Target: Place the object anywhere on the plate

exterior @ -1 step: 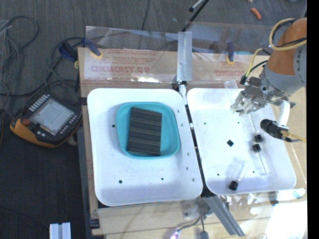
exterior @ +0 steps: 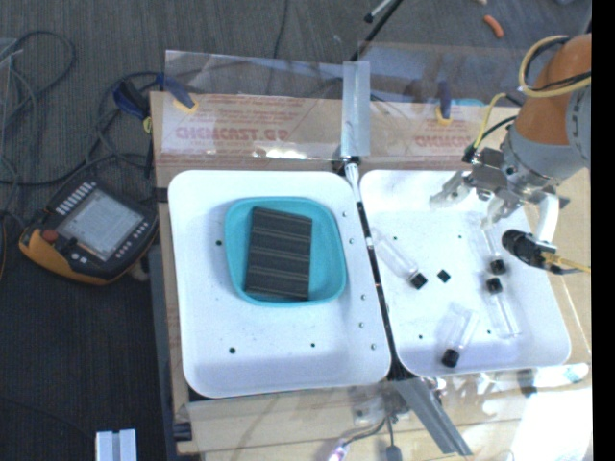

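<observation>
The dark grey ribbed block lies flat on the square teal plate, in the left white bin. The clear-fingered gripper hangs far to the right of the plate, over the right white bin. Its fingers are spread apart and pinch nothing.

Bright, even overhead light. White bins glare, nearly blown out. Shadows soft and short. Slightly soft focus overall; dark floor grainy.

Dark ribbed block, flat on teal plate
</observation>
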Motion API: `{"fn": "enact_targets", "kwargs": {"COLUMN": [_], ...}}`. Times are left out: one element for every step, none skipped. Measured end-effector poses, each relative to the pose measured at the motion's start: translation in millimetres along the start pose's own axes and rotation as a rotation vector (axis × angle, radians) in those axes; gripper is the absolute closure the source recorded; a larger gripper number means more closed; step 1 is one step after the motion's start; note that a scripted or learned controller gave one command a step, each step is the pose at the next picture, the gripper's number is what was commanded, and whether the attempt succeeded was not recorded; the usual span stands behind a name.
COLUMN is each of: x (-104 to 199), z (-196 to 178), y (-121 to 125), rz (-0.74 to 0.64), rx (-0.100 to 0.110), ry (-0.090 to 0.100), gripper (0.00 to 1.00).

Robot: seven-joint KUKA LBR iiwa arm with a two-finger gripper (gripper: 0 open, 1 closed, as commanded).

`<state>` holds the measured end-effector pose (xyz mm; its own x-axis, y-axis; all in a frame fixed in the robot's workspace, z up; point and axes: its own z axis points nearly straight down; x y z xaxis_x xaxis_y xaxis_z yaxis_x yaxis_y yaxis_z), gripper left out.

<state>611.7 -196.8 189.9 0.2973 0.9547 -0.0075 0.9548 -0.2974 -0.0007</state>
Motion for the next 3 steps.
{"fn": "enact_targets", "kwargs": {"x": [-20.1,-22.6,-13.0], "z": [-24.7,-109.2,-111.0], "y": [-64.0,-9.1,-9.7], "rz": [0.065,0.042,0.121], "rx": [0.002,-0.001,0.001], "ry": [0.007,0.004,0.006], "gripper": [0.00,0.00,0.00]}}
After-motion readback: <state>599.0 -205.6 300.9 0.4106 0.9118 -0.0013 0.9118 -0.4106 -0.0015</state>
